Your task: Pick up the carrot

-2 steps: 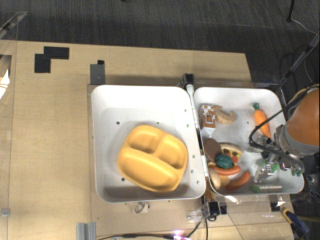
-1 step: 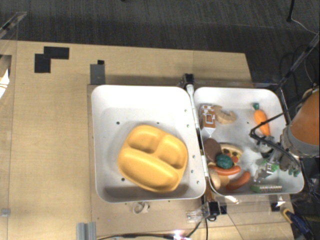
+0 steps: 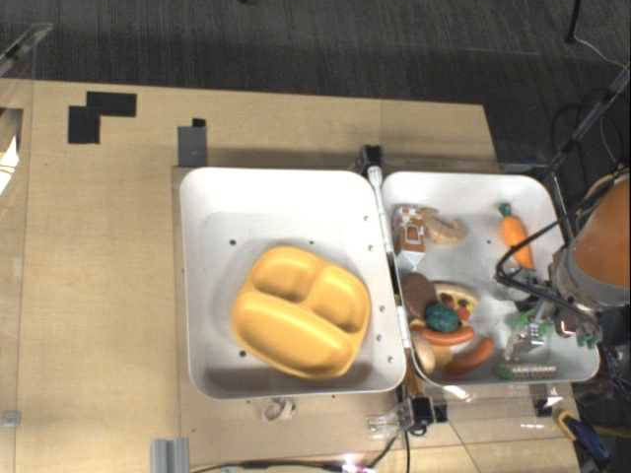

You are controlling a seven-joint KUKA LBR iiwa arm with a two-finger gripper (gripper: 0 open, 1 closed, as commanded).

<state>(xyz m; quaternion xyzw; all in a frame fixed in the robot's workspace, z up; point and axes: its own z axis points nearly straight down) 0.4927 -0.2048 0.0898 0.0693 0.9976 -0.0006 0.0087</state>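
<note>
The carrot (image 3: 514,236), orange with a small green top, lies in the upper right part of the right bin (image 3: 463,190), close to the far wall. A black cable crosses its lower end. My gripper (image 3: 530,331) hangs low over the right bin's near right corner, below the carrot and well apart from it. Nothing shows between its metal parts, which are small and cluttered by cables.
A large yellow bread-shaped loaf (image 3: 301,308) takes up the middle of the left bin (image 3: 207,264). In the right bin's left half lie a small brown box (image 3: 409,230), a beige piece (image 3: 446,231), a green ball (image 3: 442,317), a sausage (image 3: 450,339) and other toy foods.
</note>
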